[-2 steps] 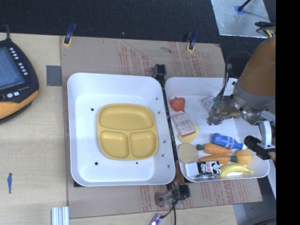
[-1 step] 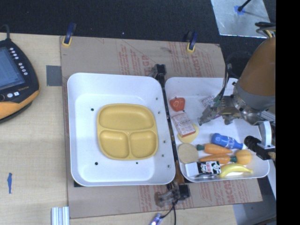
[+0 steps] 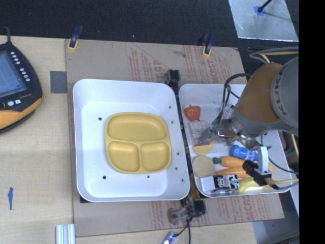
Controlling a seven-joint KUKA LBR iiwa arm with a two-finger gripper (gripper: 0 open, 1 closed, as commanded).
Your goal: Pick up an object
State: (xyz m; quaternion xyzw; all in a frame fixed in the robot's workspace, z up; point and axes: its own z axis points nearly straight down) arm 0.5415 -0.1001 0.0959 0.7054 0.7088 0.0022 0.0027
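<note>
My gripper (image 3: 214,131) hangs low over the middle of the right bin (image 3: 205,90), at the end of the grey and orange arm that comes in from the right. It sits just above a clear packet (image 3: 197,129) and a pale yellow piece (image 3: 203,148). Close by lie a red toy (image 3: 192,112), a tan disc (image 3: 202,165), an orange carrot (image 3: 234,161) and a blue item (image 3: 238,152). A black and white piece (image 3: 226,182) and a yellow banana (image 3: 252,187) lie at the bin's front edge. The arm hides the bin's right part.
The left bin (image 3: 86,136) holds a yellow divided plate (image 3: 138,141). A handheld control pendant (image 3: 15,85) lies at the bench's far left. Clamps (image 3: 74,37) hold the cardboard sheet at the back.
</note>
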